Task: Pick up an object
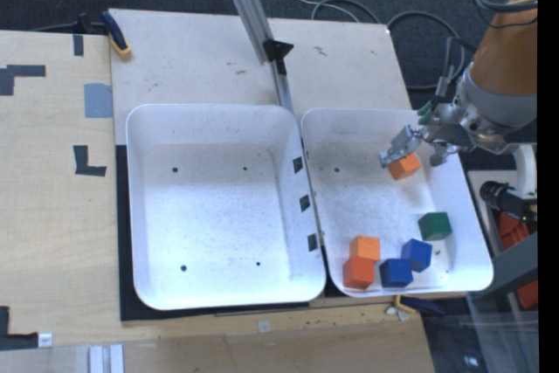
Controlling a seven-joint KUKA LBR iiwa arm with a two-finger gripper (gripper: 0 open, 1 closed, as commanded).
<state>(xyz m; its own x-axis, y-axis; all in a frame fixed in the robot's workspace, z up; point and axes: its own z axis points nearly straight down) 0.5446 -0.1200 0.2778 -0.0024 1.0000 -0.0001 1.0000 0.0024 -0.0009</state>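
Although part of it is hidden by the metal fingers, a small orange block point(403, 166) is seen clamped in the pincer point(407, 155), raised above the far part of the right-hand shallow white bin point(342, 132). The block is judged to be light, stiff and smooth-faced, so a grip across two flat opposite sides is called for; a hold on a corner could let it twist out. The grey arm with its orange band point(511, 31) is reached in from the right, its wrist bent down and leftward over the bin. Near the bin's front are left a green cube point(434, 225), two blue cubes point(407, 264) and a stacked pair of orange blocks point(362, 261). The left white bin point(140, 131) sits alongside on the tabletop point(192, 48).
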